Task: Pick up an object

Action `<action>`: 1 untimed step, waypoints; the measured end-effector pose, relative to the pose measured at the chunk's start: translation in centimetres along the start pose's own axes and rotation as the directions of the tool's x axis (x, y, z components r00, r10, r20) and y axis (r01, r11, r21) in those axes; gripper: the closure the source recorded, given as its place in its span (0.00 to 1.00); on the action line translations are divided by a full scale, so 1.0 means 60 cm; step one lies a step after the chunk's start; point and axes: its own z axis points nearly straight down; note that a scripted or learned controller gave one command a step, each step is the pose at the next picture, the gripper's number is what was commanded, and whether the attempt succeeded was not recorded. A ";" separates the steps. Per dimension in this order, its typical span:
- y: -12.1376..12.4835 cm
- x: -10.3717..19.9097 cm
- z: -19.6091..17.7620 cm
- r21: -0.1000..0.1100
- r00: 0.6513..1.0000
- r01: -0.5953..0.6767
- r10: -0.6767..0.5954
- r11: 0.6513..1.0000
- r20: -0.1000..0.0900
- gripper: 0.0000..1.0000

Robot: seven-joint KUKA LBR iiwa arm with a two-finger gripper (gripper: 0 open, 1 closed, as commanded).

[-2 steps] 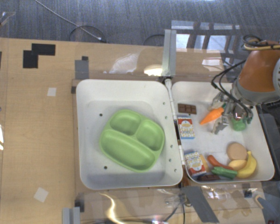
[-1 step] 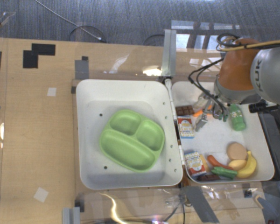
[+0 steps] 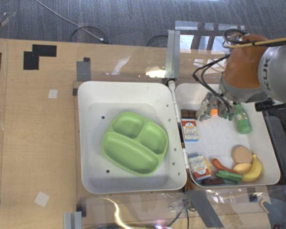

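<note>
Nearest the camera, a banana point(image 3: 254, 170), bread roll point(image 3: 241, 154) and small cartons point(image 3: 199, 166) crowd the right bin point(image 3: 271, 147), while the pincer point(image 3: 214, 109), its state indiscernible, hovers beside a green bottle point(image 3: 241, 120) it might topple sideways.

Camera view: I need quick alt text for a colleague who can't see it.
The grey arm's claw hovers over the right bin, beside a green bottle. That bin also holds two small cartons, a banana, a round bun and other toy food; the left bin holds a green divided plate.
</note>
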 end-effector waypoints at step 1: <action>0.027 -0.009 -0.291 -0.005 0.997 -0.076 0.076 0.997 -0.006 1.00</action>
